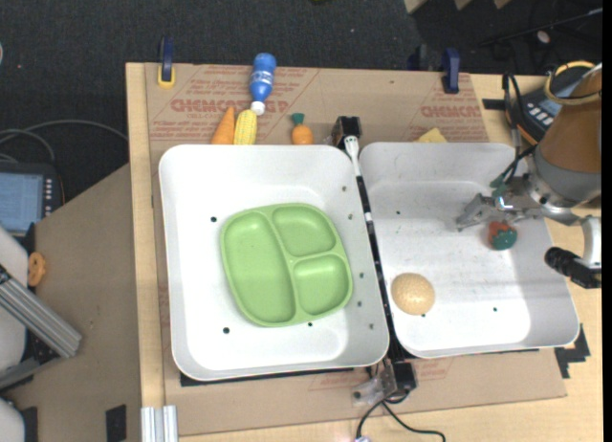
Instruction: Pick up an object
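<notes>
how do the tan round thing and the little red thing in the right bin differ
The tan round object is clearly larger than the small red object. It is pale beige throughout; the red one has a green patch. The tan one lies apart near the bin's front left, while the red one sits right by the gripper. Both rest on the floor of the right bin.

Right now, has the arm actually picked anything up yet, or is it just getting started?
Nothing looks lifted yet. The gripper is down in the right bin, beside a small red and green object lying on the bin floor. The tan round object sits untouched nearer the front. Grasping and raising something remains.
</notes>
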`<state>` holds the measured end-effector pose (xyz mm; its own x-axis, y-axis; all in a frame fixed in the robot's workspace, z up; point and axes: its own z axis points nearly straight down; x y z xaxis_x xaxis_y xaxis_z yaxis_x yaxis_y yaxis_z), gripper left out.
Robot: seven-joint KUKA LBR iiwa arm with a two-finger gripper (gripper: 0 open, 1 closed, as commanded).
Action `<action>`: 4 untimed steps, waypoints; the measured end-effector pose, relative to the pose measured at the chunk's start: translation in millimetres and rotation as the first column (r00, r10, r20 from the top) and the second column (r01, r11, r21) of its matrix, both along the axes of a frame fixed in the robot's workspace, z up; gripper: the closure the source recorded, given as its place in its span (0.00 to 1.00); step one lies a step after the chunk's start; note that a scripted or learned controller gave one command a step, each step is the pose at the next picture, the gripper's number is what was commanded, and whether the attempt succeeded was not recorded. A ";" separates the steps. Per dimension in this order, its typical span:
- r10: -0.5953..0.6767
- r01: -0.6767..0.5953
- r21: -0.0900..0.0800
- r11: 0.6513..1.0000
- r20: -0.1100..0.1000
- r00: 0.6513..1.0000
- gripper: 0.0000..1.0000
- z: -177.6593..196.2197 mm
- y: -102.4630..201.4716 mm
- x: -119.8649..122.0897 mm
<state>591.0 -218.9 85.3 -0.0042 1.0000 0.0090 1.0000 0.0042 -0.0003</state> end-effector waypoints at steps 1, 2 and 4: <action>0.000 0.000 0.000 1.000 -0.001 1.000 0.00 0.3 -0.3 -41.0; -0.004 0.004 -0.008 1.000 0.001 1.000 1.00 9.8 -4.1 -41.0; 0.006 -0.006 -0.008 1.000 0.014 1.000 1.00 107.0 146.9 48.0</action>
